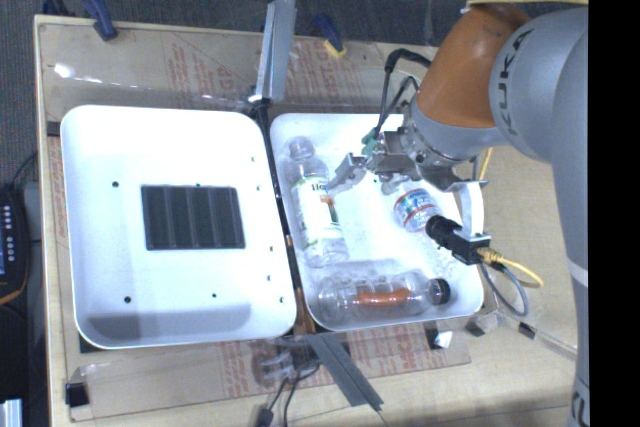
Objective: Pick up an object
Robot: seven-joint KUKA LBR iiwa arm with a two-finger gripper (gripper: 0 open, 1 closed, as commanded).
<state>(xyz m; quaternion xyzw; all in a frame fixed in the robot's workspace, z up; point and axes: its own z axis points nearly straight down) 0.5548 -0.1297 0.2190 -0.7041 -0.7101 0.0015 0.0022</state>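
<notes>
- The grey arm (530,65) with its orange band reaches in from the worktop's right edge and hangs over the right bin (290,130), its wrist above that bin's far right part.
- The tool (348,173) points toward the wall between the two bins — its metal tip sits just beside the label of an upright-lying clear bottle (312,205), near the bottle's upper half.
- How far open the tool stands cannot be told; the tip is small and seen at a slant, and nothing is plainly shown between its parts. Whether it touches the bottle cannot be told either.
- That clear bottle lies lengthwise along the right bin's left wall, cap toward the far edge of the worktop.
- A second clear bottle (380,293) with a red-orange label lies crosswise along the right bin's near wall, its dark cap toward the right.
- A small bottle with a blue label (413,210) lies by the right bin's right side, just under the wrist.
- The left bin (90,215) holds a dark ribbed rectangle (192,217) at its middle.
- Blue clamps (100,13) grip the worktop's far edge.
</notes>
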